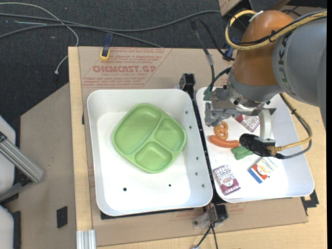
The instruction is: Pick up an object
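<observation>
My gripper hangs over the near-left part of the right bin, under the grey and orange wrist. Just below it lie an orange pretzel-shaped toy and an orange carrot-like piece. A small green piece sits beside them. Nothing shows as held in the gripper. A purple-and-white packet and a blue, red and white packet lie nearer the front of that bin. A patterned card peeks out from under the arm.
The left bin holds a green divided plate. A black connector on a yellow cable hangs from the arm over the right bin. Cardboard surrounds both bins, with cables on the floor beyond.
</observation>
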`<action>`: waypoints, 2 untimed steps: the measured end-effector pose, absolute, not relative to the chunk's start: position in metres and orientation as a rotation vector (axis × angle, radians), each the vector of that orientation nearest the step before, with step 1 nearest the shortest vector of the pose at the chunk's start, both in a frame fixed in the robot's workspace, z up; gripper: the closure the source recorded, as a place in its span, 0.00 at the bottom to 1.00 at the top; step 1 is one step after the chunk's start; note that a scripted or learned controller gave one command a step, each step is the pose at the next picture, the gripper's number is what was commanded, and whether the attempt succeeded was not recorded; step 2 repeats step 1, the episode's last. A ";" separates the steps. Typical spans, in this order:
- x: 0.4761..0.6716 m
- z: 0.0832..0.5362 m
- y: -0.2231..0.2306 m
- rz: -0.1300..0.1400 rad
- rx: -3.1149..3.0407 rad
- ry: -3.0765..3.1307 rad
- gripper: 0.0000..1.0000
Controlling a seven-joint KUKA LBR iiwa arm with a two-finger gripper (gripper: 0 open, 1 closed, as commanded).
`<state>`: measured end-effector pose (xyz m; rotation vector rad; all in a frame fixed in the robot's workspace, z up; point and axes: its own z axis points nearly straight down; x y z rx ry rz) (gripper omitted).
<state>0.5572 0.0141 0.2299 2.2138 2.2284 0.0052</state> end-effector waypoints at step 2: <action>0.564 0.218 0.069 0.003 2.215 2.230 1.00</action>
